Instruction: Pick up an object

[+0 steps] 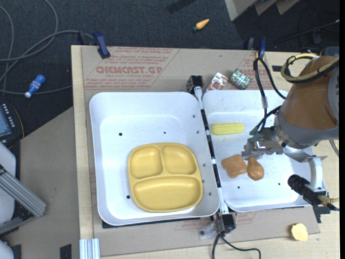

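The gripper (259,148) hangs low in the right bin (237,198), just above two brown food pieces (242,167) near a corn cob (227,128), holding nothing visible, its opening unclear.

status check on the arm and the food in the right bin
Claw low in right bin, just above brown food pieces. Nothing seen gripped. Corn cob lies apart, toward the back. Yellow tray in left bin.
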{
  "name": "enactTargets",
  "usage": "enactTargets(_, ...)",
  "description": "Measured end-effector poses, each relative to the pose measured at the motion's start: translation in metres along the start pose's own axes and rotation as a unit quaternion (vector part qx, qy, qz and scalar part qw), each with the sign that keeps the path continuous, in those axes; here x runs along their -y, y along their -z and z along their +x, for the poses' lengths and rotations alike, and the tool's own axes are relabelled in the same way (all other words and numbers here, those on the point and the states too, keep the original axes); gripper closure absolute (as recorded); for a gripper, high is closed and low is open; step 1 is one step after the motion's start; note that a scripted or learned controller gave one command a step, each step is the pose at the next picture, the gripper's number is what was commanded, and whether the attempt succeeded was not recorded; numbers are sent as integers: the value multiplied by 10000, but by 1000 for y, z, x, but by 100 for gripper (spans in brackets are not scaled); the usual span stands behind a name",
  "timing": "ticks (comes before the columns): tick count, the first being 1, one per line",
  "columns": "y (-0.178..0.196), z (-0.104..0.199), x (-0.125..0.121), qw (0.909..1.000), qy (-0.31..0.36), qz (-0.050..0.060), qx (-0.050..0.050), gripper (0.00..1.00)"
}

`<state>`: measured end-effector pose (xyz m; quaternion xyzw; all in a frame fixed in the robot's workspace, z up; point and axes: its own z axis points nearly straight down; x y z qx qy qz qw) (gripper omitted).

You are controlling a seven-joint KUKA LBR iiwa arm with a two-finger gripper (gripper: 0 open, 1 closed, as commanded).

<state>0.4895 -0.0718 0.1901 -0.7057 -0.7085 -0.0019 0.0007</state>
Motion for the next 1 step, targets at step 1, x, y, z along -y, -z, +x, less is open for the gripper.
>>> enactTargets(1, 47, 18, -33, 10000, 1, -27, 22, 100)
